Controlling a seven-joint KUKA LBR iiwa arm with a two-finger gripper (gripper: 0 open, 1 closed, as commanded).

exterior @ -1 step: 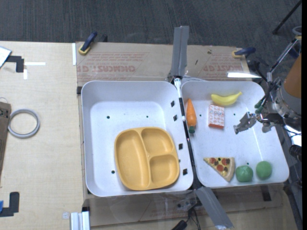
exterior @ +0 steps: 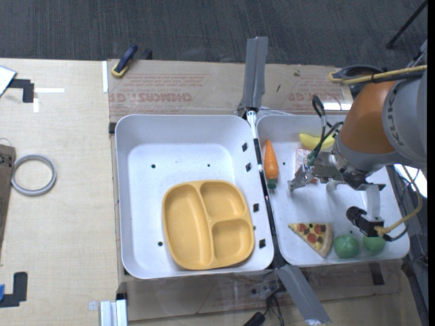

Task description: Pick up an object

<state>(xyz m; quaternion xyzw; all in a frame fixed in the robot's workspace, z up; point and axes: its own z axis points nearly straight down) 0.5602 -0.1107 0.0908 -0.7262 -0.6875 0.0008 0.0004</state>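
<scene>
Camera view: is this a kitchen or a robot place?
Most likely a robot lab bench, not a kitchen. A grey and orange robot arm reaches over two white bins. The food, like the pizza slice and carrot, looks like toys, and a roll of tape lies nearby.

Dark grey carpet [exterior: 170, 12] covers the floor beyond the pale wooden tabletop [exterior: 54, 250]. A flattened cardboard sheet [exterior: 177, 90] lies under the bins, and a tape roll [exterior: 32, 174] rests at the left.
</scene>
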